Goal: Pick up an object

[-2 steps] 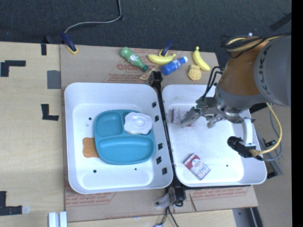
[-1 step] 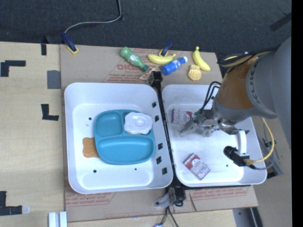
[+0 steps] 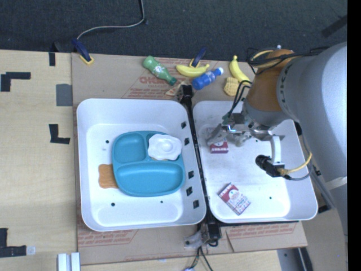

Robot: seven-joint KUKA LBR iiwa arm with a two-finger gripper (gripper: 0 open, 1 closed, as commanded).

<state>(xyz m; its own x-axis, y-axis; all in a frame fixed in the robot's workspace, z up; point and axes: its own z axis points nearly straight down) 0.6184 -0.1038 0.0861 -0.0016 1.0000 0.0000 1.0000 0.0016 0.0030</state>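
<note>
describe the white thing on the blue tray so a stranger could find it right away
Start at the left bin, which holds a blue tray with compartments. The white lump sits on the tray's upper right corner. It is the one pale, rounded item there; the orange slab pokes out at the tray's left edge.

The scene is being lit evenly from overhead, with a bright, slightly cool cast. The two white bins (image 3: 90,151) are being rendered close to overexposed, and detail is being washed out along their walls. Left of the pincer (image 3: 217,133), a soft glare is being carried by the blue tray (image 3: 148,176), and the white lump (image 3: 164,147) on it is being blown nearly featureless. Faint, short shadows are being cast under the pincer. Behind the pincer, the dark floor (image 3: 225,10) is being crushed to near black. Right of it, the grey arm (image 3: 321,106) is being blurred by closeness. The whole picture is being softened by low resolution.
</note>
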